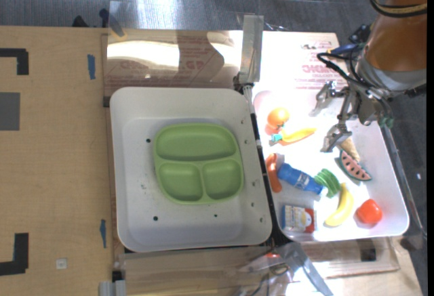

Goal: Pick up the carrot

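The metal two-finger gripper (337, 114) hangs released — holding nothing — just right of the slim orange carrot (296, 135) in the right white bin (393, 183).

Arm (400, 24) — orange band above grey wrist, black cables looped alongside; gripper (332, 118) — bare metal fingers.

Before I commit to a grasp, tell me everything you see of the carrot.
The small orange-yellow toy carrot, seemingly glossy plastic, lies flat on the floor of the right white bin, near its left wall. It is slim and tapered, running roughly left-right with its right end slightly raised in the image. A round orange fruit sits just above-left, apparently touching. The two-finger gripper is to its right, apart from it.
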`<state>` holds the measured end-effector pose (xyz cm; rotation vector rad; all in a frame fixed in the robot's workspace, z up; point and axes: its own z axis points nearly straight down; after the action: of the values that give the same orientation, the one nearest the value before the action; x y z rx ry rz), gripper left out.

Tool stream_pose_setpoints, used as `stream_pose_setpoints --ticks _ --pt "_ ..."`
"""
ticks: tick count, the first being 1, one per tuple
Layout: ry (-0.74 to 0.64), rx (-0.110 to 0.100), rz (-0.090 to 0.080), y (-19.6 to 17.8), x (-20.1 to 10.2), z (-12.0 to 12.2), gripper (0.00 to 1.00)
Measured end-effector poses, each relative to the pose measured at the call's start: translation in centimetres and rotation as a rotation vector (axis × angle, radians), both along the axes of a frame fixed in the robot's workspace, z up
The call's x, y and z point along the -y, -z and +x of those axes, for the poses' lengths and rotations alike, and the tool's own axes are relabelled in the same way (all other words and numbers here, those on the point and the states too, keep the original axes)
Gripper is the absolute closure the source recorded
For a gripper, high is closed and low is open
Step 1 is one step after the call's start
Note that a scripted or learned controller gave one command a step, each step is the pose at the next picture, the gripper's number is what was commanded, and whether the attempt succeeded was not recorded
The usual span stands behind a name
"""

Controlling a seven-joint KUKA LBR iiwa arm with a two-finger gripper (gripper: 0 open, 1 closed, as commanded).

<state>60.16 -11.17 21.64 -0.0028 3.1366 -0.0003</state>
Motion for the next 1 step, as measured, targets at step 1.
stream_pose_setpoints --ticks 1 --pt "-0.115 -0.010 0.003 7.96 -2.26 1.37 0.00"
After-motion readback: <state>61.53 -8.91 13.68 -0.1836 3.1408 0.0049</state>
